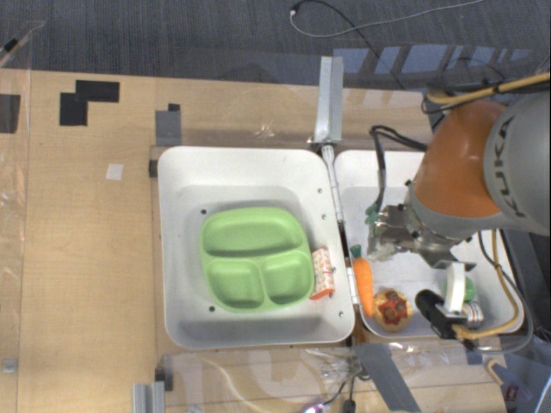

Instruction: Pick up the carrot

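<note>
- You look down from above the worktop [77,256] at a slant, far enough back to take in both bins.
- The left bin [176,231] sits mid-frame; grey floor [172,11] lies beyond it.

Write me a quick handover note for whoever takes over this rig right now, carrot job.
End effector: over the right bin, above the carrot; finger state can't be judged from here.
Carrot: lying in the right bin along its left wall, beside a red-and-yellow toy.
Left bin: holds a green divided plate.
Done: arm is at the right bin.
Left: grasp the carrot and lift it.
</note>
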Robot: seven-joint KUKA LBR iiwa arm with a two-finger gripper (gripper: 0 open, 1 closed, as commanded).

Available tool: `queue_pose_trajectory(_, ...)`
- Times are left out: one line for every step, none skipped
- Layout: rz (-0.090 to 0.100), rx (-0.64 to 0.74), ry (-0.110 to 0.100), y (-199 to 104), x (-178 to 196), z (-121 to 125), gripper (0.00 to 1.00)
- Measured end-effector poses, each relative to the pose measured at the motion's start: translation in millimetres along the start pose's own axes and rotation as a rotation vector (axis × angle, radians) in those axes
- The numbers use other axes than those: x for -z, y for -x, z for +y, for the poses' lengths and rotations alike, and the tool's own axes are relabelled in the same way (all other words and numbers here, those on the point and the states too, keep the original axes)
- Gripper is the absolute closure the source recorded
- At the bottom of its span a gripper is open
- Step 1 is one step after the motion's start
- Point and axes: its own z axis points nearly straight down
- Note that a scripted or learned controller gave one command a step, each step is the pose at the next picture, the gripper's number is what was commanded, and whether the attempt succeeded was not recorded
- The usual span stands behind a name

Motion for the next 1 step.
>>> queue_pose_trajectory(-0.002, -0.177, -0.002, 12.2, 37.1, 0.6, 1.0)
